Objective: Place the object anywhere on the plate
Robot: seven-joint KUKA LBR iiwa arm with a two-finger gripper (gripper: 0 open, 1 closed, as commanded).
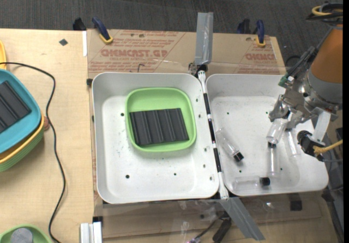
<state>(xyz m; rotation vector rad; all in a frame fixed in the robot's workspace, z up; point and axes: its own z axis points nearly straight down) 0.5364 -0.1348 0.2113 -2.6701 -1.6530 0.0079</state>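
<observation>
step: pick | gripper (pixel 281 122) over right bin (pixel 311 182) east edge, jaws pinching clear tube (pixel 272 134) | next: carry to green plate (pixel 185 100)

The two bins (pixel 103 127) are white with little dark dots on the floor. The plate (pixel 161 98) in the left bin is light green. On it lies a dark grey mat (pixel 159 126) with stripes. In the right bin lie see-through tubes (pixel 229 147) with black ends. The arm (pixel 330 62) is grey and orange. The bench (pixel 38 73) is pale wood. The cardboard (pixel 163 48) at the back edge is brown with red letters. The clamps (pixel 102 29) on it are blue and yellow.
</observation>
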